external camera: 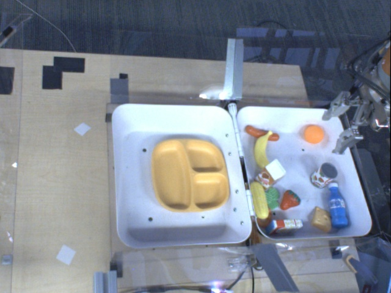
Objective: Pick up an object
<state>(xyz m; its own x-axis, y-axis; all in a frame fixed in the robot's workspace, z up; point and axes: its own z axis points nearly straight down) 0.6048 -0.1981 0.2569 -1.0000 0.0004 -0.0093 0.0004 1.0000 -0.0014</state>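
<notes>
White plastic forms the two shallow bins that sit side by side on the pale wooden worktop [55, 182]. The left bin [131, 163] carries a yellow divided tray [188, 174] lying flat near its middle. The right bin [360, 215] holds a scatter of small toys. At its far side an orange ball [314, 134] rests by itself, and to the left of it a red sausage [261, 132] lies just beyond a yellow banana [263, 149]. Nearer along the left wall come a white cube [275, 170], a yellow corn cob [259, 200], a green vegetable [272, 198] and a red strawberry [290, 199], all close together. A small bottle with a red end [286, 226] lies flat by the near wall. On the right side a blue bottle [337, 206] lies beside a tan block [319, 219], with a small round cup [324, 175] just beyond them. The pincer [343, 124] hangs at the far right corner of the right bin, above its rim, its two grey fingers [336, 107] spread apart with nothing between them, well apart from the orange ball to its left.
</notes>
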